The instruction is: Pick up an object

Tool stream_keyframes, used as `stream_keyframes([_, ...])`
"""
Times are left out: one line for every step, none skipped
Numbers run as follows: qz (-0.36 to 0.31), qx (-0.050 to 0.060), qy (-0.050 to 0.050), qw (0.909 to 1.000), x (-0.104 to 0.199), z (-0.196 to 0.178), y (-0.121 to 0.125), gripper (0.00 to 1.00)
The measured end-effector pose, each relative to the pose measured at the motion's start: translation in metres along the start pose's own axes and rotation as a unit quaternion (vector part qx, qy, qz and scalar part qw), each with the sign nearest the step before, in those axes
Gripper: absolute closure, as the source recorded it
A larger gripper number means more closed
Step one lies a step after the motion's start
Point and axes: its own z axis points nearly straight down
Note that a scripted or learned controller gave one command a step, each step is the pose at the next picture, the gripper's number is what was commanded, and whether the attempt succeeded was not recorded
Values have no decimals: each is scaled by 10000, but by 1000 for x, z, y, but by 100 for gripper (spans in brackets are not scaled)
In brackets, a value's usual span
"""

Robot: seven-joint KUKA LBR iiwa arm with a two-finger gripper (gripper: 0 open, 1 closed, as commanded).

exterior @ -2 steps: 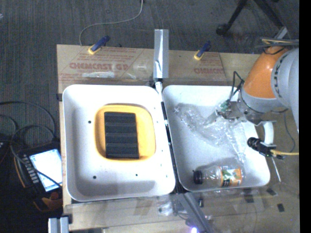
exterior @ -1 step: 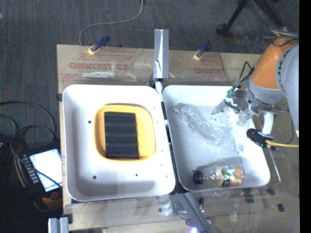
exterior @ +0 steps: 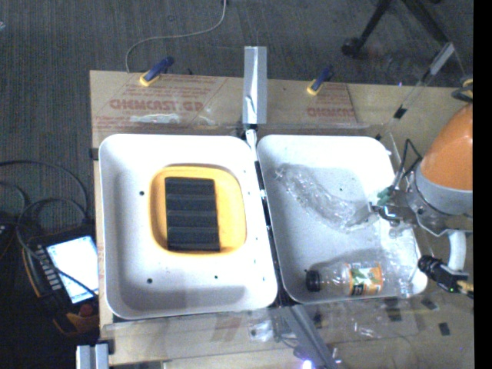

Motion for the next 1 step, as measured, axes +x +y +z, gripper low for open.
stream_keyframes([-506,-4,-3,9987,29,63,70,0])
